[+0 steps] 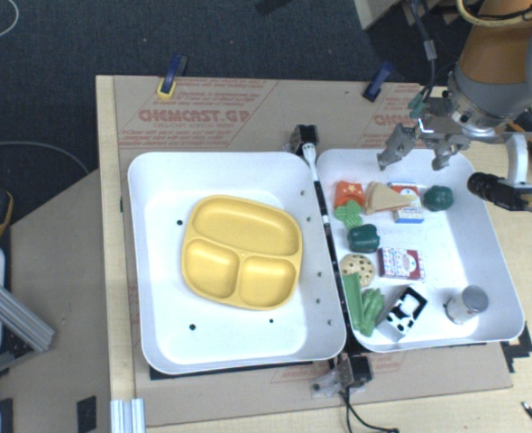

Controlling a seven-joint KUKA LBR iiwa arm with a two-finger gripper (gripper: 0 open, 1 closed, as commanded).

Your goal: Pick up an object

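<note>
Objects for picking lie all in the right bin (496, 242), in a loose cluster: a green round piece (438, 198) at the far side, a tan wedge (389, 198) beside an orange packet (348, 193), a dark green block (363, 237), a cookie (357, 267), a red-and-white packet (399, 263), long green pods (363, 303), a black-and-white box (405, 309) and a small grey can (464, 305). The left bin (153, 269) holds a yellow divided tray (241, 251). The gripper (420, 149) hangs above the far edge of the right bin with its fingers (393, 147) spread apart — nothing is between them. Nearest under it are the wedge and the green round piece. I judge these are light toy foods, rather stiff, perhaps a little slippery. The round piece stands apart from its neighbours — it seems best to take it across its middle, from above. The flat packets lie low on the floor of the bin and would be harder to catch.
</note>
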